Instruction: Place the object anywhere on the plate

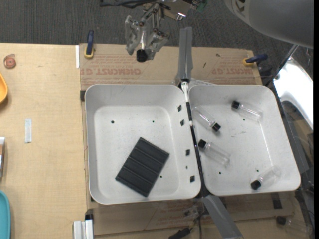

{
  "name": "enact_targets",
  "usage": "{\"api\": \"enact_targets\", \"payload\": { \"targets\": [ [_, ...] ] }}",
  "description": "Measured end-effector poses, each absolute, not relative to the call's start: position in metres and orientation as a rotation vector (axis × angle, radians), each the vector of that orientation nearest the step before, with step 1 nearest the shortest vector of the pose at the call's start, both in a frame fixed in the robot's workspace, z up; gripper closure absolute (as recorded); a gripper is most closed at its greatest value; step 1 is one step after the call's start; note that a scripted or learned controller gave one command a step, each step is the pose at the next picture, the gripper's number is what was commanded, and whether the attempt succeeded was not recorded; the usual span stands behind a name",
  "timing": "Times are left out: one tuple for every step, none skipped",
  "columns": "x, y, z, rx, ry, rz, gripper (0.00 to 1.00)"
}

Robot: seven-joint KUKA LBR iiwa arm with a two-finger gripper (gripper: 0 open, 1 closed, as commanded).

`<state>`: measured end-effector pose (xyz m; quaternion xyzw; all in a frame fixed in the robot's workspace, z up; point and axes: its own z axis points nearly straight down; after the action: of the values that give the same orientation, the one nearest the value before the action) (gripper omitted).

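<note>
The gripper (143, 40) is seen above the far edge of the bench, over the cardboard (114, 69) behind the left bin (89, 133). Whether it is spread or pressed together cannot be told. A small black round piece (141, 55) is seen at its lower end. A dark ribbed plate (143, 166) is laid slantwise in the left bin. Four clear tubes (213, 152) with black caps are scattered in the right bin (249, 143), well apart from the plate.
</note>
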<state>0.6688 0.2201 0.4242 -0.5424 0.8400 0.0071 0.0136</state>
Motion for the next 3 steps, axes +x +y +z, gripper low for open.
{"api": "enact_targets", "payload": {
  "targets": [
    [0.660,0.215,0.441,-2.404,2.014,0.003,1.00],
    [0.662,0.214,0.450,-2.393,2.021,0.008,1.00],
    [0.664,0.212,0.458,-2.381,2.028,0.012,1.00]
  ]
}}
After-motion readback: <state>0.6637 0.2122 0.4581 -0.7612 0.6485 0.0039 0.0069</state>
